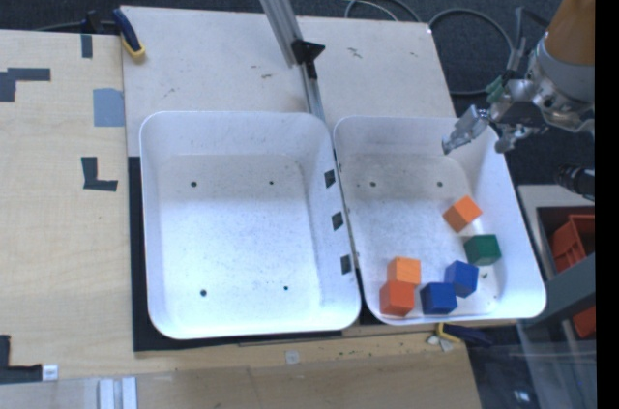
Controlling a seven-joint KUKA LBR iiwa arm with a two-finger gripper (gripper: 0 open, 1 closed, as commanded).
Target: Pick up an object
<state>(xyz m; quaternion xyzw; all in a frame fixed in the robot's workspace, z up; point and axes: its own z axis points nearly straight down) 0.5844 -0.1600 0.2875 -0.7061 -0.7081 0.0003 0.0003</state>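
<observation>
Two white bins sit side by side on the tabletop (232, 49): the left bin (155, 204) and the right bin (363, 156). All the blocks lie in the right bin, six by count: three orange, two blue, one green.

One orange block (462, 213) sits alone toward the bin's right wall, turned so its corners point along the bin. Just below it is the green block (482, 248). The rest cluster in the bin's near right corner: an orange block (404, 271) above another orange block (397, 298), touching it, with a blue block (438, 298) just beside that and a second blue block (461, 277) close to the green one. All are cube-like, with no clear long axis.

The tool (476, 134) hangs over the right bin's far right corner, with its fingers slightly parted and nothing between them. The blocks lie well apart from it, toward the near end of the bin; the lone orange block is the nearest.
</observation>
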